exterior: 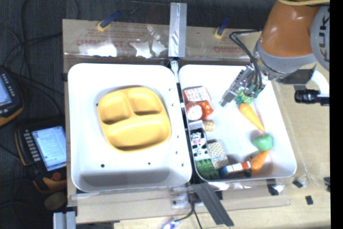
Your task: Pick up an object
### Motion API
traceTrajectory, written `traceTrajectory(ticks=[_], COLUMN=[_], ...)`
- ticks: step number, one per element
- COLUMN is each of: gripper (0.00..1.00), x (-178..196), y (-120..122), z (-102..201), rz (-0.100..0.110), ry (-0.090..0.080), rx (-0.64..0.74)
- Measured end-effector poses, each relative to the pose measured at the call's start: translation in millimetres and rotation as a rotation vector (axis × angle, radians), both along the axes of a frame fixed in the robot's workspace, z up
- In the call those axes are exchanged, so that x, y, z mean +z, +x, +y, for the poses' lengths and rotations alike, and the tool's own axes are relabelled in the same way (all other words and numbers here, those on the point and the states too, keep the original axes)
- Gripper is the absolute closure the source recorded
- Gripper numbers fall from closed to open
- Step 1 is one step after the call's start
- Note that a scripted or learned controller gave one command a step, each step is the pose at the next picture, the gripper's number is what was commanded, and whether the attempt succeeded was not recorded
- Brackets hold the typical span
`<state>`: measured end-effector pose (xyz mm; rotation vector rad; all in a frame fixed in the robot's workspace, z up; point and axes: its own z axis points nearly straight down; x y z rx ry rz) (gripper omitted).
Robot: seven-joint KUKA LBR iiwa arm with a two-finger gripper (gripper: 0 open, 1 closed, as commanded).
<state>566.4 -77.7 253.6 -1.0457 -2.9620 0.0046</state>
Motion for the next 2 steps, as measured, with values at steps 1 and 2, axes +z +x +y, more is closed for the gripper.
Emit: traceTrajectory(ticks=[1,2], gripper=[1.0,1.0], x=[26.0,-11.1], y=[74.6,85.8], z=[-24.0,18.8], rz=[-0.001,-0.002], ry=[0.001,-0.001], rx=[-0.106,-0.097])
